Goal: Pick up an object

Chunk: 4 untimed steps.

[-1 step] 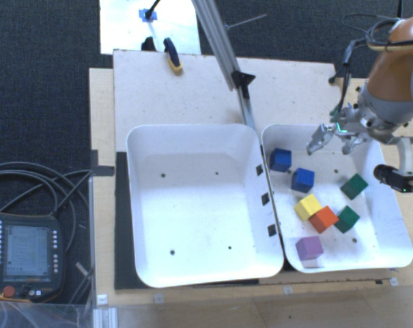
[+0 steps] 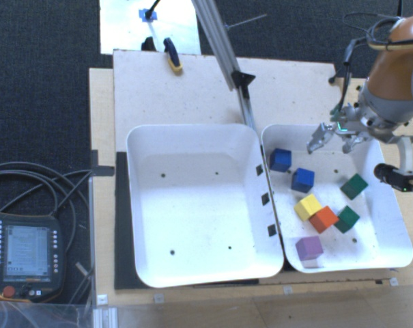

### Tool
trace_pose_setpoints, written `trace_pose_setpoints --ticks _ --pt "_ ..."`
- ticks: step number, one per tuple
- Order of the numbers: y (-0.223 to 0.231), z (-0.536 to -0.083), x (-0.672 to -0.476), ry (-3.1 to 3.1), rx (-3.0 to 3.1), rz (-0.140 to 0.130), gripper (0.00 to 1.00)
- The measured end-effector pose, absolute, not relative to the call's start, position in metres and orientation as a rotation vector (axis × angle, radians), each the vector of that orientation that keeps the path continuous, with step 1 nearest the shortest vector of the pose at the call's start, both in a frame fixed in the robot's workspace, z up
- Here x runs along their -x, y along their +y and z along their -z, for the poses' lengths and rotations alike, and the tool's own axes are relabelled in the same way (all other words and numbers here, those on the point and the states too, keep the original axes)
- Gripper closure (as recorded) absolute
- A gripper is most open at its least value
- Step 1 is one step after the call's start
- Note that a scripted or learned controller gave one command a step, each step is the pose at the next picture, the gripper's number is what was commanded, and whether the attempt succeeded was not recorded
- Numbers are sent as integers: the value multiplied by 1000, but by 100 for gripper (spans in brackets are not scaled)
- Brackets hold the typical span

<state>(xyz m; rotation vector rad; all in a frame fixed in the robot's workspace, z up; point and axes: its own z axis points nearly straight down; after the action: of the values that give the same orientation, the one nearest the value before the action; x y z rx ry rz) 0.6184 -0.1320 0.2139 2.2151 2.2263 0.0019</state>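
From the camera view, we are seeing the metallic claw (image 2: 320, 139) hovering released over the glossy right bin (image 2: 390, 241), gripping nothing, while smooth cubes are lying below: two blue cubes (image 2: 280, 159), a yellow cube (image 2: 307, 207), an orange cube (image 2: 323, 219).

You get bright, even overhead light. Both white bins (image 2: 192, 203) glare nearly washed out. Shadows soft. The blocks (image 2: 302, 180) look slightly soft, low resolution.

Two white bins (image 2: 192, 149); the right one holds two blue cubes (image 2: 280, 159), two green cubes (image 2: 353, 186), and yellow (image 2: 307, 206), orange (image 2: 323, 219) and purple (image 2: 309, 248) cubes.
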Motion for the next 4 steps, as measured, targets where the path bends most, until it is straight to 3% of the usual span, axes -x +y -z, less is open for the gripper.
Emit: trace_pose_setpoints --ticks 2,3,4 --pt "-127 -103 -612 2226 -2220 3 0" --pt "-128 -117 -613 2224 -2215 -3 100" --pt "-126 -162 -619 2222 -2212 -6 100"
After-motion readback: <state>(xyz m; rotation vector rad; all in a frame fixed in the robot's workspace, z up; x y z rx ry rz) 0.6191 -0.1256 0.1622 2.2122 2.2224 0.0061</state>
